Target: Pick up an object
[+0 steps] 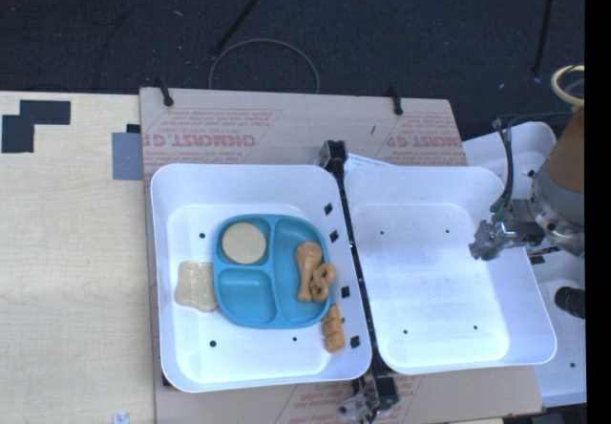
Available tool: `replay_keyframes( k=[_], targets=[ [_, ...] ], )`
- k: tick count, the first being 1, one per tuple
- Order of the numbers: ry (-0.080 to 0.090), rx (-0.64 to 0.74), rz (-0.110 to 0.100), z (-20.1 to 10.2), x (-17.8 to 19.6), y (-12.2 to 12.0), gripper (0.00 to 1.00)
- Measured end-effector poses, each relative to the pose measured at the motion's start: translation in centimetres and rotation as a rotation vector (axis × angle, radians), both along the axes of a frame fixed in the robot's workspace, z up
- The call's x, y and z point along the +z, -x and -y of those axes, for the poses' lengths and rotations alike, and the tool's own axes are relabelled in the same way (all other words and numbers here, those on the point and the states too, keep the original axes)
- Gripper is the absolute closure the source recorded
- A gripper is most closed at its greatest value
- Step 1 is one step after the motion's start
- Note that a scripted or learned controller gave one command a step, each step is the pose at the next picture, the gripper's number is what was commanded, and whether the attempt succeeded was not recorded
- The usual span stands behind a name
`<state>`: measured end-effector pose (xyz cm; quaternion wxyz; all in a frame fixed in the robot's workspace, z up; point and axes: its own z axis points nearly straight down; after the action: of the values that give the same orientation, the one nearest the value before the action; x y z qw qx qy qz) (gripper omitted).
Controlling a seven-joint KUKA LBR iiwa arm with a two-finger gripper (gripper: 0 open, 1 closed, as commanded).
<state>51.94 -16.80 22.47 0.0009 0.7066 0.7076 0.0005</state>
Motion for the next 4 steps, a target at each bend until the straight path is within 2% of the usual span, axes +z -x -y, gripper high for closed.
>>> replay_keyframes(
  k=[1,2,4],
  targets=[
    [0.0,0.0,0.0,0.1,3.8,-0.1,1.0],
    [-0.003,0.003,-0.005,-5.0,4.2,0.2,1.0],
    [-0.003,0.004,-0.005,-16.3,4.0,-0.7,1.0]
  ],
)
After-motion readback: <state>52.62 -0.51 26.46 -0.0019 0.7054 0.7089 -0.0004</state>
